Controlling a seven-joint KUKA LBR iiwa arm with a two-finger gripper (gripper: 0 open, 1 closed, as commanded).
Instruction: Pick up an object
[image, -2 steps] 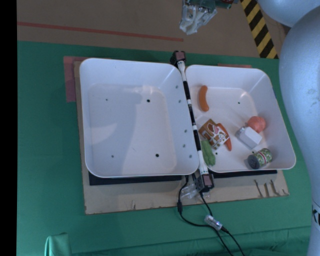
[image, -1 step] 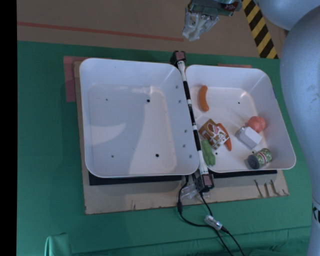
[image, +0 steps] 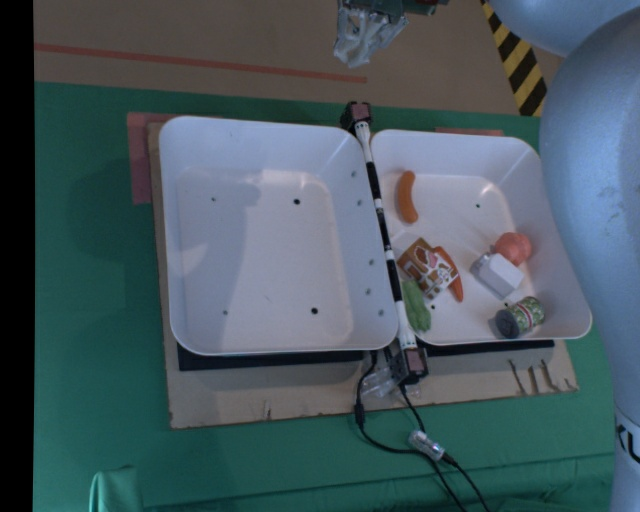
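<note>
camera view: fixed overhead | slanted down | both bins (image: 270, 140) whole in frame | arm (image: 595, 200) near, right

from my seat i can't read much. a black letter "k" shows on the arm (image: 628, 440) at the right edge, cut off. the print on the small box (image: 428, 267) and the can (image: 520, 317) is too small to read.
</note>
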